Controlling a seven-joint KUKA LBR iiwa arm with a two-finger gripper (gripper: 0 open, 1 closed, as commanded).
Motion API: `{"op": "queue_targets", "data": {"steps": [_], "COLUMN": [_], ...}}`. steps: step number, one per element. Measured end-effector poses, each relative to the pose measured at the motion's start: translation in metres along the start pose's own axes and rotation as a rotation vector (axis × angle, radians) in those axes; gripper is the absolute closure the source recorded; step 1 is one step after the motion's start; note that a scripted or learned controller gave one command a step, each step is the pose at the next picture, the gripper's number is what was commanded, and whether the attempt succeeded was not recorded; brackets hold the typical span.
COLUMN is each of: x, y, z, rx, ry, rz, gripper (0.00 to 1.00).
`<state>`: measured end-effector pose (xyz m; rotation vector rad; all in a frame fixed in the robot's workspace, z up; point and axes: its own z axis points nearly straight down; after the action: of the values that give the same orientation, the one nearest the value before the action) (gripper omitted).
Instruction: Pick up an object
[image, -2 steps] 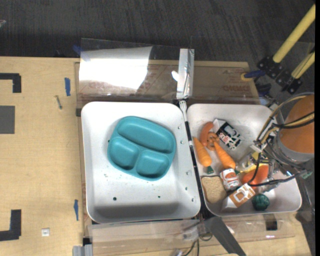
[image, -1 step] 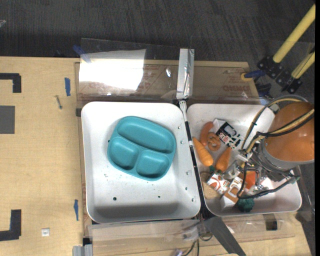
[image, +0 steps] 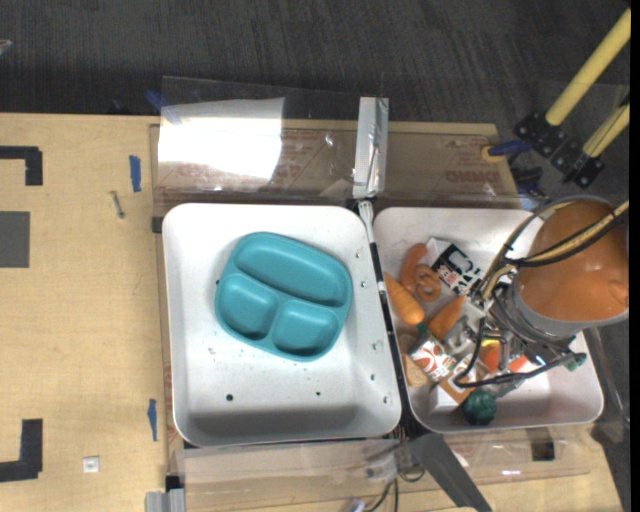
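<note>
The pincer (image: 490, 350) hangs over the toy carrots (image: 405, 300); its state cannot be told. They look light and smooth, so grabbing the middle seems best.

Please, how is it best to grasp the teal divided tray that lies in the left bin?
Probably by its rim. The teal divided tray lies flat in the left bin, nothing touching it, and looks too wide to span. Come from straight above at the long upper edge, one finger inside the big compartment, one outside. Raised dividers suggest it sits open side up.
</note>
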<state>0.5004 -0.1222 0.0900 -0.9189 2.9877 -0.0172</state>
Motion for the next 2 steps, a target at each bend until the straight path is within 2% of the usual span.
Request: {"op": "queue_targets", "data": {"steps": [1,2], "x": [-0.0241,-0.0243], "y": [0.0148,0.0151], "z": [0.0,0.0003], "rx": [-0.002,-0.006], "ry": [-0.001,0.001], "rz": [-0.069,0.086], "gripper": [0.0,0.0]}}
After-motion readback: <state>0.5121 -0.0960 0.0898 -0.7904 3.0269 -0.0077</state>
